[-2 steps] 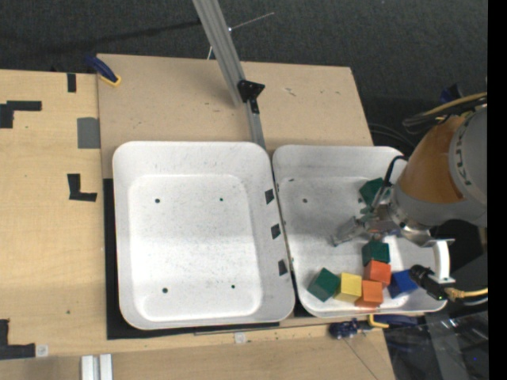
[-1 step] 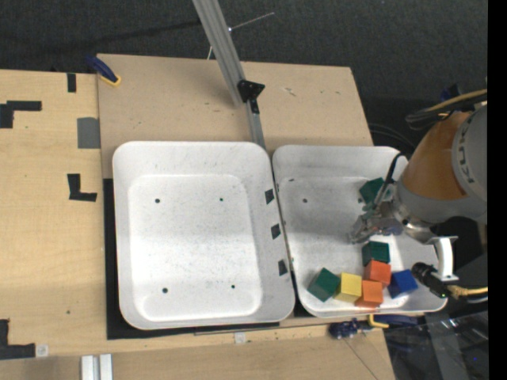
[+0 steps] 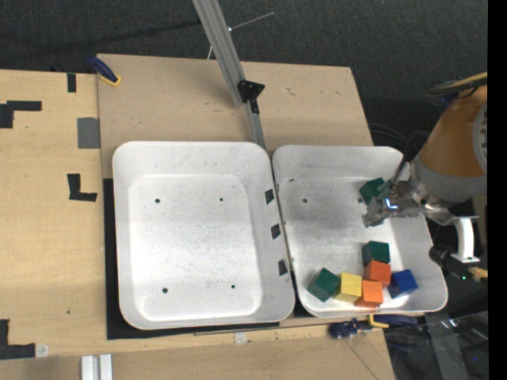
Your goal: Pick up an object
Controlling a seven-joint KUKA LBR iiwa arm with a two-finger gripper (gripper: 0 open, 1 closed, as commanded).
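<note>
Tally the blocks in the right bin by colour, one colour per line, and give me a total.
Green: 3
Orange: 2
Yellow: 1
Blue: 1
Total: 7 blocks

blocks [image 3: 366, 279] clustered in right bin [image 3: 333, 172]; left bin [image 3: 190, 157] beside it

Light wood bench [image 3: 198, 101], black tape marks [image 3: 77, 187] on left side. Dark floor [image 3: 95, 14] behind. Grey metal pole [image 3: 222, 38] slanting overhead.
</note>
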